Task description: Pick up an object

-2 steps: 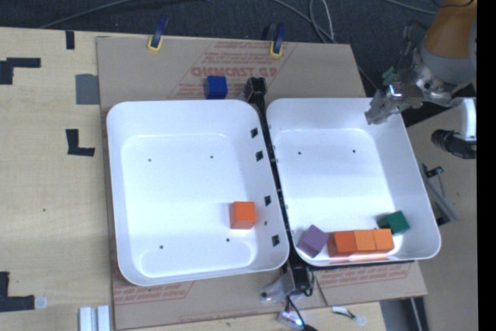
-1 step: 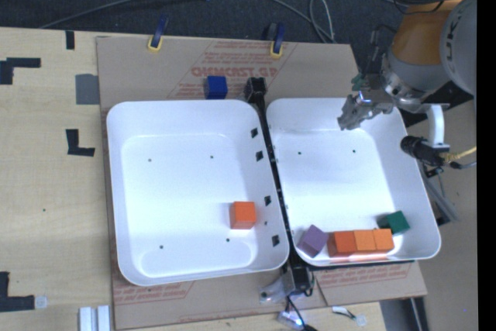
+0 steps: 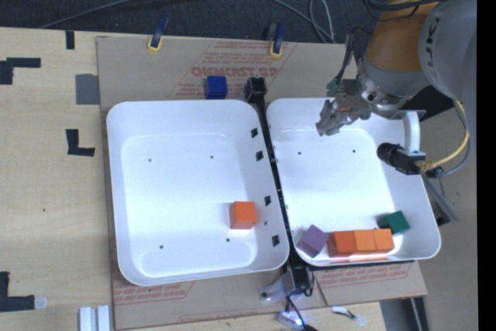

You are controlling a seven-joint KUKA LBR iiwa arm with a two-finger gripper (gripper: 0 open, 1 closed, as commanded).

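An orange cube point(image 3: 243, 215) lies in the left bin point(image 3: 139, 128), towards its front right. Along the front wall of the right bin point(image 3: 310, 167) sit a purple block point(image 3: 312, 240), a long orange block point(image 3: 360, 243) and a green block point(image 3: 396, 222). My gripper point(image 3: 335, 122) hangs over the far part of the right bin, well back from those blocks, and I see nothing in it.
A blue cube point(image 3: 216, 86) rests on the cardboard behind the left bin, beside a black clamp point(image 3: 254, 89). Cables run across the dark floor at the back. The grey arm with its orange band point(image 3: 403, 19) fills the upper right.
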